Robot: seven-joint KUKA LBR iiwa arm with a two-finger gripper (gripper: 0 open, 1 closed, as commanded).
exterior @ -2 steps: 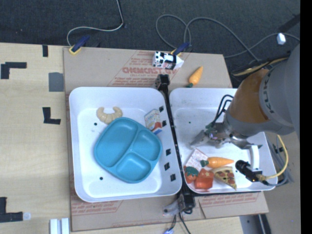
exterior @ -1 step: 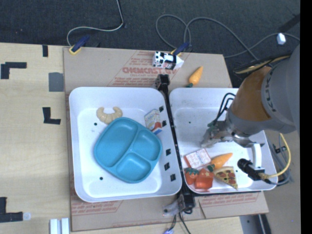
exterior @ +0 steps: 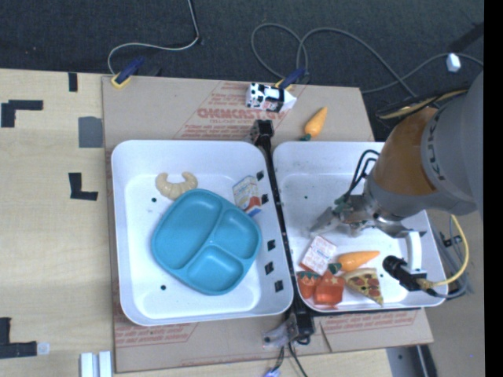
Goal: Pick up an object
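My gripper hangs low in the middle of the right bin, under the grey wrist and orange band. Just in front of it lie a white and pink packet, an orange carrot, a pizza slice and a red toy, all along the bin's near side. None of them is seen in the gripper. The left bin holds a blue divided plate, a beige croissant and a small carton.
On the cardboard behind the bins lie a second small carrot and a black and white cube. Cables run across the dark floor at the back. A black divider separates the two bins.
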